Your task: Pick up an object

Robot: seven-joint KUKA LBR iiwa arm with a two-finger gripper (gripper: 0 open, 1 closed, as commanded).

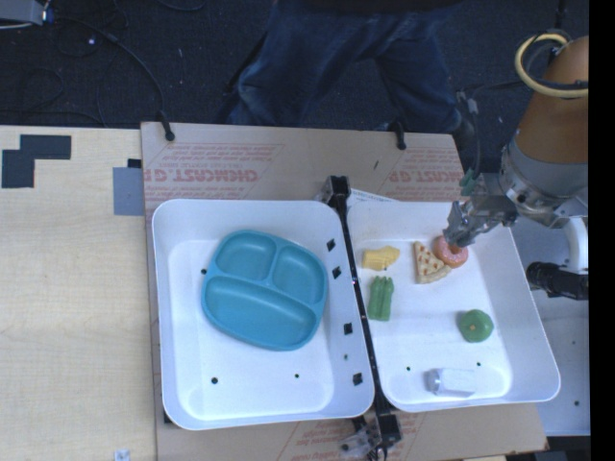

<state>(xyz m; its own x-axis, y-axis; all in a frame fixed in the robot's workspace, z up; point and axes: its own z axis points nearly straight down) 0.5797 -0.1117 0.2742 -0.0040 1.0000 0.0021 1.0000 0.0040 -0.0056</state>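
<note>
My gripper [458, 230] hangs over the upper right part of the right bin [538, 353], directly above a pink donut [451, 252] and touching or nearly touching it. The donut rests against a pizza slice [429, 263]. Further left in the same bin lie a yellow piece [381, 257] and a green pickle [381, 297]. A green apple [475, 326] sits toward the bin's right side. A small white and grey object [452, 381] lies near the front wall.
The left bin [183, 373] holds a blue divided plate [264, 288]. A black divider [352, 305] runs between the bins. The grey arm with its orange band [557, 94] comes in from the upper right. A black fitting [557, 279] sits beyond the right bin's rim.
</note>
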